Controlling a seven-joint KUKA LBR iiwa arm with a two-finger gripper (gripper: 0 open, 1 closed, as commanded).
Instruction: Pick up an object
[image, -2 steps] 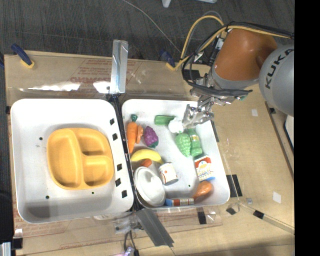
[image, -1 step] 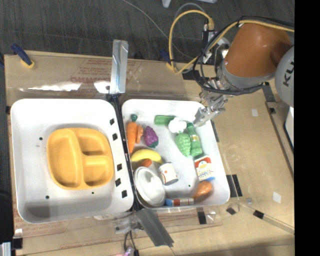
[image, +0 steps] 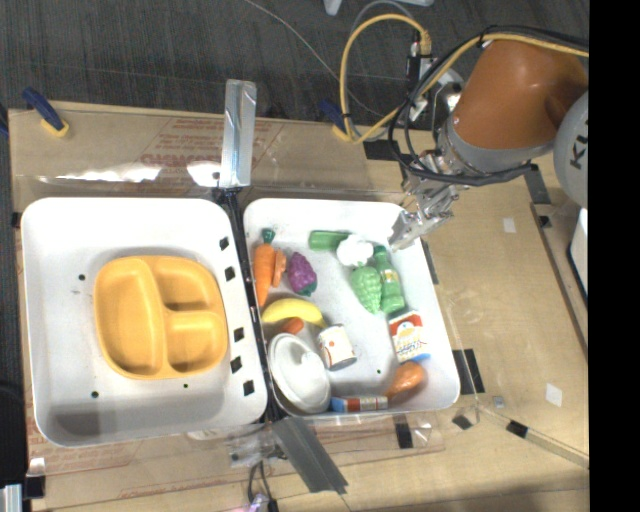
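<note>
The gripper (image: 412, 226) hangs over the right bin's (image: 440, 350) upper right corner; whether it is open or closed I cannot tell. Just left of it lies a white toy (image: 353, 250), beside a green cucumber (image: 328, 240) lying left-right. Lettering on the carton (image: 407, 337) is unreadable.

Two white bins sit side by side on the surface (image: 500, 330). The left bin (image: 50, 300) holds a yellow divided tray (image: 160, 315). The right bin (image: 425, 290) holds a carrot (image: 263, 270), a purple fruit (image: 301, 272), a banana (image: 291, 312), a white bowl (image: 298, 370), a small can (image: 338, 347), green corn (image: 367, 288), a white lump (image: 353, 250), a small carton (image: 408, 337) and a marker (image: 358, 403). The hand (image: 415, 224) hangs over the right bin's far right corner, near the white lump, with nothing seen between its fingers.
</note>
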